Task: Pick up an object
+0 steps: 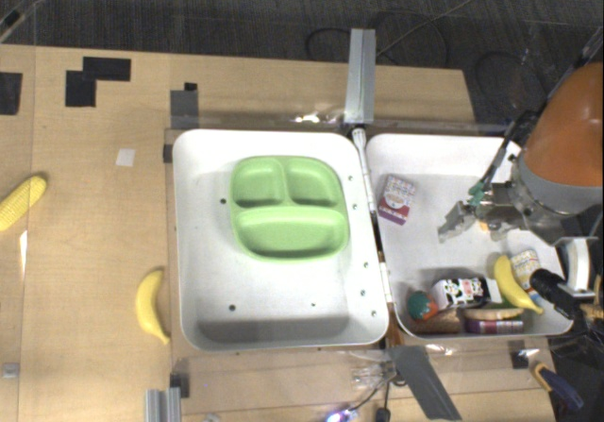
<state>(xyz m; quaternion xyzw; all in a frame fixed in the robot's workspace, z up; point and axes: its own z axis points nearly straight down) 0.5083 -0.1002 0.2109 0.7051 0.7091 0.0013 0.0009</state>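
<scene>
Small white-and-purple carton [397, 198] lay alone in right white bin [429, 148]; judged light, stiff; would pinch its narrow sides. My pincer [460, 219] hovered spread, holding nothing.

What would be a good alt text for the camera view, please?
The gripper hangs over the right bin, near a small carton and above a banana among other items. The left bin holds a green tray.
</scene>
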